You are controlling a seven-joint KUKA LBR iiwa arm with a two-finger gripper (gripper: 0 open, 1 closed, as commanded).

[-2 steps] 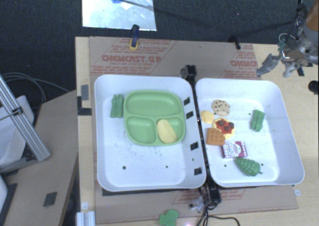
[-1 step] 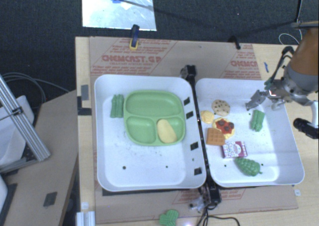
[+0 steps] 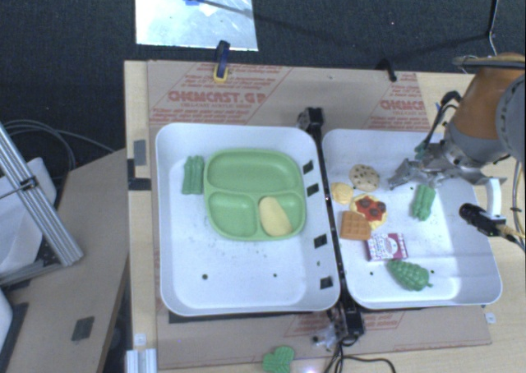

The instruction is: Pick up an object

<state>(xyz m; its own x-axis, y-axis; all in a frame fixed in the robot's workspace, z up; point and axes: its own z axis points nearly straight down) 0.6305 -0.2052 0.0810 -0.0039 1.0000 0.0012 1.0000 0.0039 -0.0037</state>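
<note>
1. We are observing the arm (image 3: 493, 112) reaching in from the right over the right bin (image 3: 460, 281), with the gripper (image 3: 419, 168) hanging above its far half.
2. We are unable to tell the gripper's state; the view is too coarse at its tip.
3. We are noting the nearest candidate: a green pickle-like piece (image 3: 423, 200) lying on the bin floor just near of the gripper, slightly to its right. Its long axis is running roughly far-to-near, tilted a little.
4. We are recording the other items in the right bin: a cookie (image 3: 363, 176) to the gripper's left, a pizza slice (image 3: 371, 208), a waffle (image 3: 355, 226), a red-and-white packet (image 3: 385, 246) and a green bumpy vegetable (image 3: 408, 273) toward the near edge.
5. We are recording in the left bin (image 3: 181, 281) a green divided tray (image 3: 246, 174) carrying a yellow piece (image 3: 274, 216), with a green strip (image 3: 193, 175) to the tray's left.
6. We are judging that nothing is lifted yet; a short descent toward the near side, jaws set across the pickle's long axis, looks the likeliest move.
</note>
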